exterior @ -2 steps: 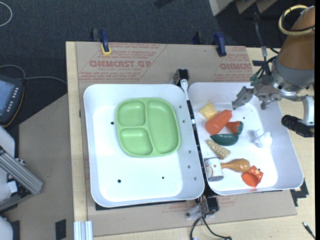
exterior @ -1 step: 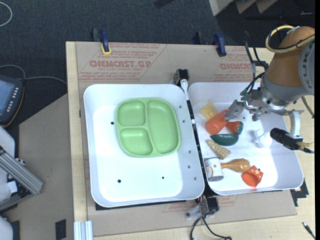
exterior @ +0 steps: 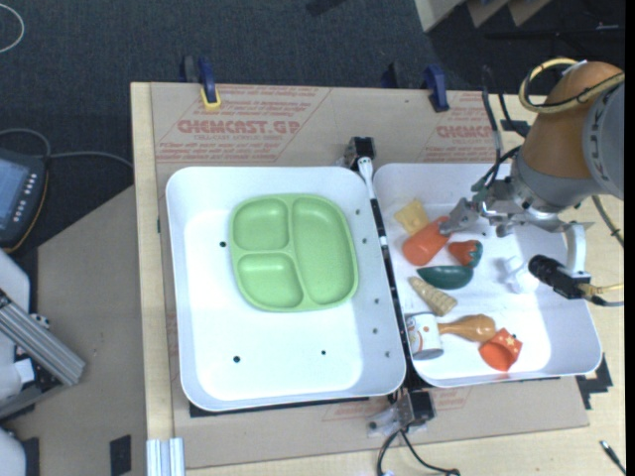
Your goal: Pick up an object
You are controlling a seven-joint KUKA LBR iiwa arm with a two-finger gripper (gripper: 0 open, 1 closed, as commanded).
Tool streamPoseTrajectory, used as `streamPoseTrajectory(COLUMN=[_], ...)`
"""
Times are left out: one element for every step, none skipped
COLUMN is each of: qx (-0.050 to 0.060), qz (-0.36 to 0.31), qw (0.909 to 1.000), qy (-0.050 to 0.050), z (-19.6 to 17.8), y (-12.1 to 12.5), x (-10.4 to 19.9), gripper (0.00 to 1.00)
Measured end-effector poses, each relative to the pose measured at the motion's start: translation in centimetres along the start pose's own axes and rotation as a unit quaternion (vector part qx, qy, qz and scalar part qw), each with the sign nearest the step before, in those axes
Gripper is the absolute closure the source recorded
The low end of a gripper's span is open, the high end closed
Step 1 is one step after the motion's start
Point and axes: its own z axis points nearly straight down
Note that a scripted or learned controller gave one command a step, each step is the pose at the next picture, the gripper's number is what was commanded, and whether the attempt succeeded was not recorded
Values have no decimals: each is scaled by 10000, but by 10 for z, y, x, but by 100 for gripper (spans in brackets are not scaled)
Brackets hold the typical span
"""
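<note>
The jaws [exterior: 466, 216] are being held low in the right bin [exterior: 585, 350], just beside the orange piece [exterior: 427, 241] and touching nothing clearly (their spread cannot be told). The green tray [exterior: 294, 252] is lying in the left bin [exterior: 198, 365] on the tabletop [exterior: 149, 266].

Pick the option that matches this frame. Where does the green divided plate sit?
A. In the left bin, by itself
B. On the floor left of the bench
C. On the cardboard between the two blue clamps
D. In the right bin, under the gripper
A: the green divided plate lies flat inside the left bin, while the toy food items and the gripper are over the right bin.
</note>
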Motion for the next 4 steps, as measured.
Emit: streamPoseTrajectory(qx=[84, 79, 67, 91], qz=[2, -14, -15, -14], qw=[10000, 10000, 10000, 10000], qy=[34, 34, 31, 36], z=[-1, -46, -108, -117], y=[-5, 1, 0, 1], x=[3, 6, 11, 11], gripper=[100, 100, 100, 100])
